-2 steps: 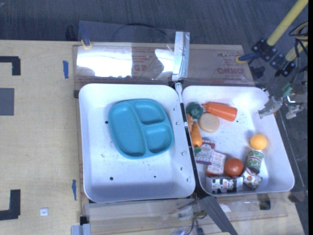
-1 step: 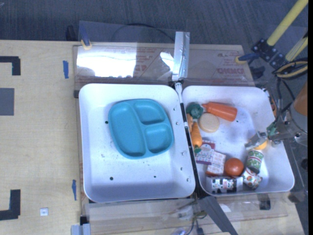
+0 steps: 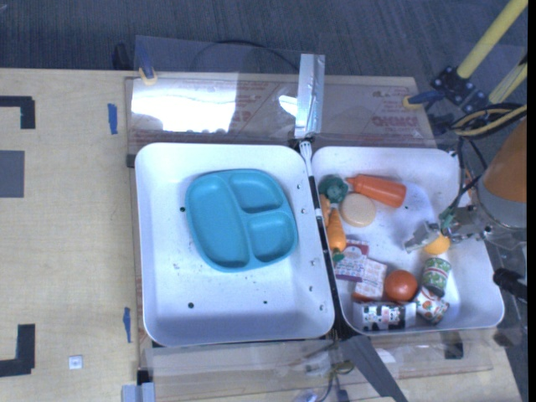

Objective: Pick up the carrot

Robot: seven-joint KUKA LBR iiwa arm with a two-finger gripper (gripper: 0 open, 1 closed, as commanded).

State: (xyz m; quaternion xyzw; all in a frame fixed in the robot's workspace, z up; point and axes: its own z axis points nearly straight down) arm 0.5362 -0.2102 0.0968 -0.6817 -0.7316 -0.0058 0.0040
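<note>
The bench (image 3: 67,224) carries two shallow white bins side by side. The left bin (image 3: 159,249) holds a blue divided plate (image 3: 241,219), which lies around the bin's middle. The right bin (image 3: 435,167) holds a clutter of small things.

The arm (image 3: 507,182) comes in over the right bin's right edge, its orange band showing at that rim. Its gripper (image 3: 431,234) sits low over the right half of that bin, about midway between the far and near edges. Whether it is spread or closed cannot be told from this slant. A small yellow-orange piece (image 3: 438,244) lies right at its tip; whether it is gripped is unclear.

The carrot (image 3: 378,190) lies flat near the far left corner of the right bin, its green top (image 3: 332,188) toward the left wall. It is apart from the gripper, further back and to the left of it, with bare bin floor between.

A pale round disc (image 3: 360,212) touches the carrot's near side. A printed packet (image 3: 362,268), a red tomato (image 3: 400,286), a green-labelled can (image 3: 436,273) and a black-and-white can (image 3: 383,314) crowd the near edge.
</note>
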